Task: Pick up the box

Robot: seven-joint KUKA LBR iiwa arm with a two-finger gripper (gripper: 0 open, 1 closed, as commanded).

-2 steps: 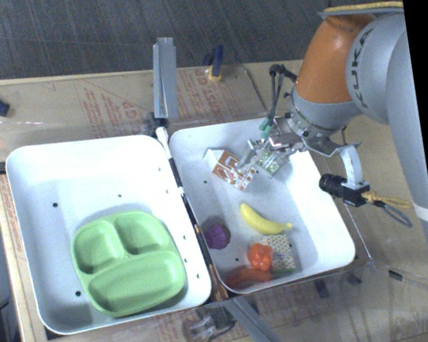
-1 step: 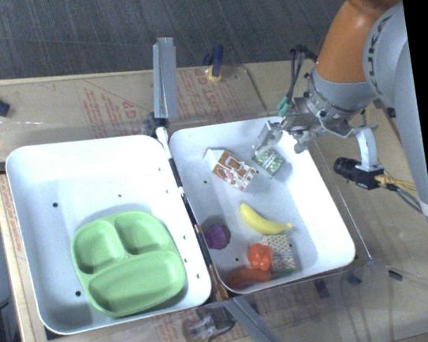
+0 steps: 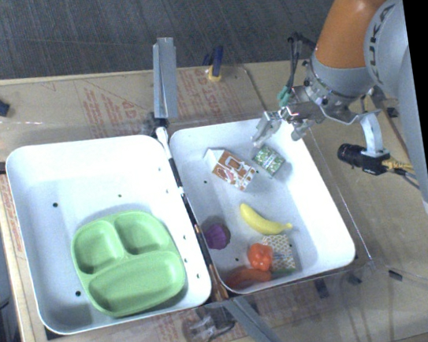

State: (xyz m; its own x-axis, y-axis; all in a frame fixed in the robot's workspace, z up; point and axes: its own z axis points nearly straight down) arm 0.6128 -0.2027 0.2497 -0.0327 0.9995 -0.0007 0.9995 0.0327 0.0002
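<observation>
Right now the arm reaches over the right bin (image 3: 324, 189), and everything can be placed off the yellow banana (image 3: 264, 219) lying near that bin's middle. Above and a touch left of the banana lies the box (image 3: 232, 167), a small carton in white and brown-orange, flat on the bin floor and skewed. Just right of the box, above the banana, sits a small green packet (image 3: 270, 162). The gripper (image 3: 269, 128) hangs farther up from the banana, over the bin's far rim, closer to the green packet than to the box. Whether it is released or clenched, I cannot tell; nothing is visibly grasped. My read: it is poised for a descent, but needs to shift left to centre on the box. Left of the banana rests a purple fruit (image 3: 216, 234); below it, an orange-red toy (image 3: 260, 257).
</observation>
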